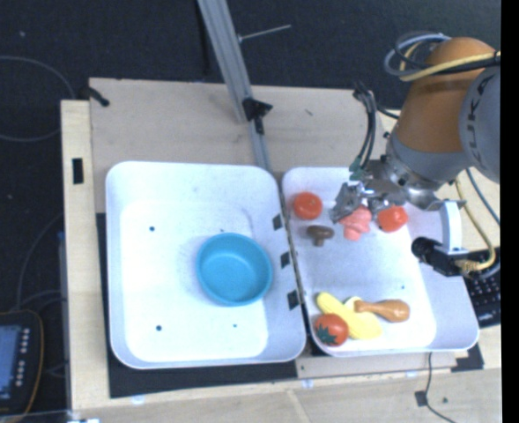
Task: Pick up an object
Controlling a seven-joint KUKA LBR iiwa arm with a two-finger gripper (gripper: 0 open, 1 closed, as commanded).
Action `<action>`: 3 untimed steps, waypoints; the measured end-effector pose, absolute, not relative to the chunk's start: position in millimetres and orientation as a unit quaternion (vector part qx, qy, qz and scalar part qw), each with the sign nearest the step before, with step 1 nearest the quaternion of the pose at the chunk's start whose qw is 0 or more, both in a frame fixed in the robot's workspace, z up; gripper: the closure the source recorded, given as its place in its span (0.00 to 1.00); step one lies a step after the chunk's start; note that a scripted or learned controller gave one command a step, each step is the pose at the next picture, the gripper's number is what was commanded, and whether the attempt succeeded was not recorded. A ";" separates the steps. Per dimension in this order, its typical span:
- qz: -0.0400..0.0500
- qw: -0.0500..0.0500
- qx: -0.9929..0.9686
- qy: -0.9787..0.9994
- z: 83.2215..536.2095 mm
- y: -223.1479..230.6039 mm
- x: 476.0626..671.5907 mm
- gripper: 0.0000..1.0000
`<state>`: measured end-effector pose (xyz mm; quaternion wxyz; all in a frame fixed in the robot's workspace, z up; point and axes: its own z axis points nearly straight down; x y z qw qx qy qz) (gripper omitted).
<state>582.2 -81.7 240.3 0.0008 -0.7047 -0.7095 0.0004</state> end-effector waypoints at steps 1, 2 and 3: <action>-0.001 0.002 -0.704 -0.711 251.7 -30.5 572.0 1.00; 0.001 0.003 -0.704 -0.710 239.6 21.9 553.6 1.00; 0.002 0.003 -0.704 -0.710 231.7 74.7 535.6 1.00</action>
